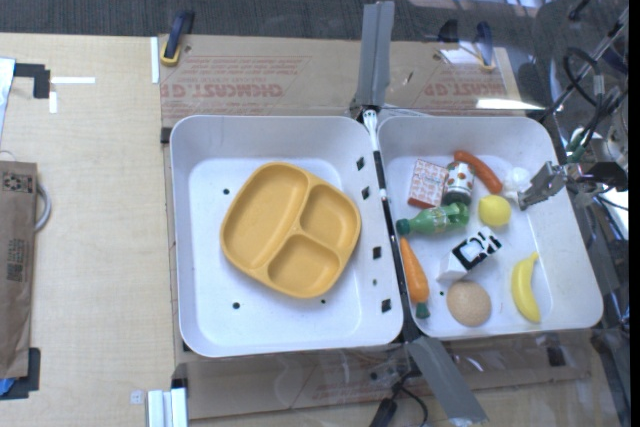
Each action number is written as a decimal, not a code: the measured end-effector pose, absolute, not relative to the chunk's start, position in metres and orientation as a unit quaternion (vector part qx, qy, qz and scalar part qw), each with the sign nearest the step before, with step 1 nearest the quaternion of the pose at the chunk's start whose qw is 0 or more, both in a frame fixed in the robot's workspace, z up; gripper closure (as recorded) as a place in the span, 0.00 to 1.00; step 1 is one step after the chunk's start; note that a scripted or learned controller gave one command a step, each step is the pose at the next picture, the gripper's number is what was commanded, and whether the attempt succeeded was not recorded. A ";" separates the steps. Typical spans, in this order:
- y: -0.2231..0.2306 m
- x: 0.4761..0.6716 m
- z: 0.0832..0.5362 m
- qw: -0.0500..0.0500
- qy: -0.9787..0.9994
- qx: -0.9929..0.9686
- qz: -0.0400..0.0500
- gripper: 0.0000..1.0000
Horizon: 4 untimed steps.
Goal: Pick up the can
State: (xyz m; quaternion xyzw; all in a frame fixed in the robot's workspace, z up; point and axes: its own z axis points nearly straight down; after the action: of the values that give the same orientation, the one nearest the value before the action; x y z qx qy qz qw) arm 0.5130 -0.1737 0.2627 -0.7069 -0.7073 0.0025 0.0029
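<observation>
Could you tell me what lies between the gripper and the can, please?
In the camera view, the lemon sits between the gripper and the can.

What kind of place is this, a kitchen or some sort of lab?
Most likely a robotics lab, not a kitchen. Two white bins sit on a workbench, one with a yellow divided plate, the other with toy-like food such as a banana. A robot claw reaches in over carpeted flooring.

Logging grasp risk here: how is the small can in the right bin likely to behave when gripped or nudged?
The can looks rigid and cylindrical, so it would probably roll if tipped. It appears to stand upright, hemmed in by the green bottle and the card, so a nudge may shift these. Its smooth side may slip.
</observation>
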 end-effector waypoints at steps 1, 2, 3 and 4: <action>-0.140 0.519 0.345 0.001 -0.538 -0.843 0.004 0.00; -0.185 0.503 0.438 0.002 -0.629 -0.777 0.004 0.00; -0.139 0.528 0.438 0.001 -0.470 -0.883 0.005 0.00; -0.208 0.501 0.438 0.001 -0.313 -0.950 0.005 0.00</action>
State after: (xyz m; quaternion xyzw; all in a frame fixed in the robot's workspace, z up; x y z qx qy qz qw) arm 0.5005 -0.2076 0.4376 -0.9496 -0.3134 0.0052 0.0005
